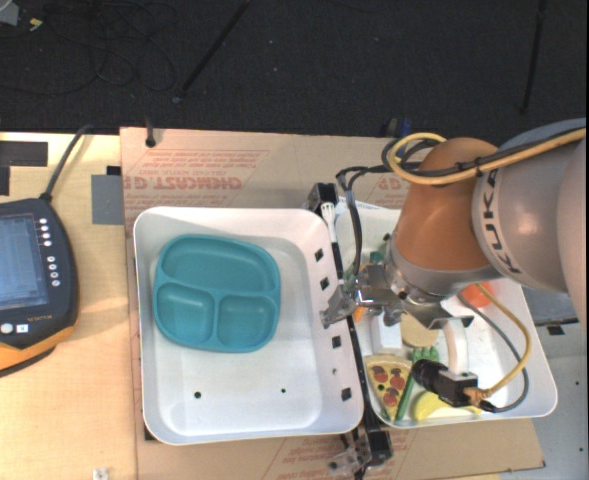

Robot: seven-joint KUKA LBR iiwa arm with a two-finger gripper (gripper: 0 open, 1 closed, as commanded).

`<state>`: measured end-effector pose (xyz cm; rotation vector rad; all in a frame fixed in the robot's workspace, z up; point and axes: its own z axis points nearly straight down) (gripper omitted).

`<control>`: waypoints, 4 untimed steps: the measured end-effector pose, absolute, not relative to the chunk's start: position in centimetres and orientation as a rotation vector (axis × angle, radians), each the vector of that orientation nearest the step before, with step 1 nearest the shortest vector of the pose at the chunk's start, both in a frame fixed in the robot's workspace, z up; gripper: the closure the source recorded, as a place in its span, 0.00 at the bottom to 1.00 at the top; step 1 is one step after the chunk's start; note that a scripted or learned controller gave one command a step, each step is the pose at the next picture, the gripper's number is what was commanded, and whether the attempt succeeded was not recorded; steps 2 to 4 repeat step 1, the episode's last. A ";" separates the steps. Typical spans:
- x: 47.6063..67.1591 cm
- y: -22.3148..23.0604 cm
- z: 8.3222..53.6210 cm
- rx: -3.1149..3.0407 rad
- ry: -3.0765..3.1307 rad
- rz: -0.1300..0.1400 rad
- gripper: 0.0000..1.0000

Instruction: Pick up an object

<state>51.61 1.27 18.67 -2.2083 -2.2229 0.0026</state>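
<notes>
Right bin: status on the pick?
Arm low over right bin, covering the gripper. Toy pizza slice and yellow piece lie loose near front wall. Teal divided plate in left bin.

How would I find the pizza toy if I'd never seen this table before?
Start at the two white bins and go to the right bin, the one under the big grey and orange robot arm. Look at its near left corner, just below the arm. The pizza slice is a flat triangle with red dots, next to a yellow toy.
</notes>
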 end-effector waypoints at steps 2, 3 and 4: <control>47.8 -6.4 22.4 -2.230 -2.213 0.005 0.00; 47.8 -6.4 22.4 -2.230 -2.213 0.005 0.00; 47.8 -6.4 22.4 -2.230 -2.213 0.005 0.00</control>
